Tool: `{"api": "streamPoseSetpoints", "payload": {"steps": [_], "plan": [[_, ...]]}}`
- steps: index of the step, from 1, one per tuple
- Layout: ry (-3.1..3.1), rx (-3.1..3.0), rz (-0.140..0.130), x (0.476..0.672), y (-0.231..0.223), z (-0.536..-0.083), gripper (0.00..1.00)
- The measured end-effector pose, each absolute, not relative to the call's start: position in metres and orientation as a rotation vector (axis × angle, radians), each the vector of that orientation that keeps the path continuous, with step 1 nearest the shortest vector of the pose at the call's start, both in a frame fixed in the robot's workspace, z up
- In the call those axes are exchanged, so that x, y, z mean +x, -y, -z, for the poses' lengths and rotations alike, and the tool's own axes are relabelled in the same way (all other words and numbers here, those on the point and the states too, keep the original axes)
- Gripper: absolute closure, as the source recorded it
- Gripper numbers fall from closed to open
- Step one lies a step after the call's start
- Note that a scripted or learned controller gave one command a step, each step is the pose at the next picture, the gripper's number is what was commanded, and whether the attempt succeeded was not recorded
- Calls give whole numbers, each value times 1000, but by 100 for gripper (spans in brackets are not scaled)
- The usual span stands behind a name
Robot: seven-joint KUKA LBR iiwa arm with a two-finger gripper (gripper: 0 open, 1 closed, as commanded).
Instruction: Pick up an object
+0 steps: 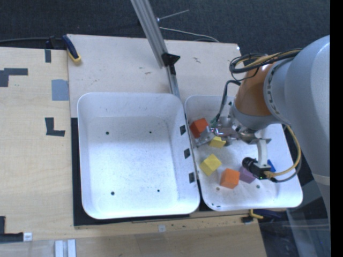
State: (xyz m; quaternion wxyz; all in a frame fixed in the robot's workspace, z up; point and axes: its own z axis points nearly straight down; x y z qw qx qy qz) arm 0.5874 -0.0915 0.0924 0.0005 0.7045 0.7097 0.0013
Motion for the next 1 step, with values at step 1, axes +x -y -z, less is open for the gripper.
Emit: {"api": "streamPoseSetpoints", "payload": {"steps": [1], "plan": [[-2227,2220,3,584,95,-101,100]]}}
